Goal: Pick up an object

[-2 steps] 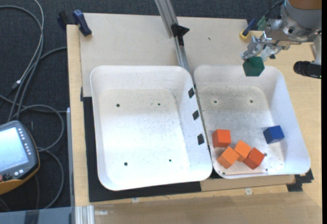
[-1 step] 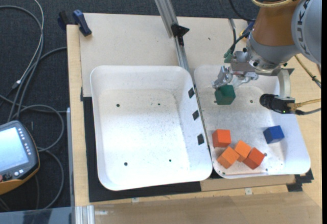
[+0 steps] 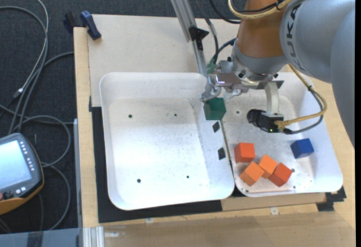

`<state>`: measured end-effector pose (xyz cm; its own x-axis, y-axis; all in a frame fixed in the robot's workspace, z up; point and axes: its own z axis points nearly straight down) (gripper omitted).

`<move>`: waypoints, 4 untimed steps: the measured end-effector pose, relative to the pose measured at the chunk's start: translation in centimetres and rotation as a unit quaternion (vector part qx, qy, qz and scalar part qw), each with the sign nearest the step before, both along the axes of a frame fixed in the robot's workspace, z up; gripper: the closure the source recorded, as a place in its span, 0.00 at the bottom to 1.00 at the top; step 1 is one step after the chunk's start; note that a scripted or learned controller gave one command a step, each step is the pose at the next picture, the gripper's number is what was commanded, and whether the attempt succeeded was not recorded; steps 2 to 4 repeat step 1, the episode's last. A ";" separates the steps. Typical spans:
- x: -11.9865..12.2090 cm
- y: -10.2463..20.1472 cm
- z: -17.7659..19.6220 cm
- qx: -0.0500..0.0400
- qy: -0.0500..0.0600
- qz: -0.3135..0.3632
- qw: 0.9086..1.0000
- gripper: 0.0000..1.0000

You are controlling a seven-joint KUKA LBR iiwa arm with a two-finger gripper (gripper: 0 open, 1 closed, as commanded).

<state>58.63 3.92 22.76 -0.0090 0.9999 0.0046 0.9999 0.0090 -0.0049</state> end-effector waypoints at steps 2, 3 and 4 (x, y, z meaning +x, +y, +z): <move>0.1 -0.5 1.1 -0.001 -0.002 -0.004 1.000 1.00; 0.1 -0.5 1.1 -0.001 -0.002 -0.004 1.000 1.00; 0.1 -0.5 1.1 -0.001 -0.002 -0.004 1.000 1.00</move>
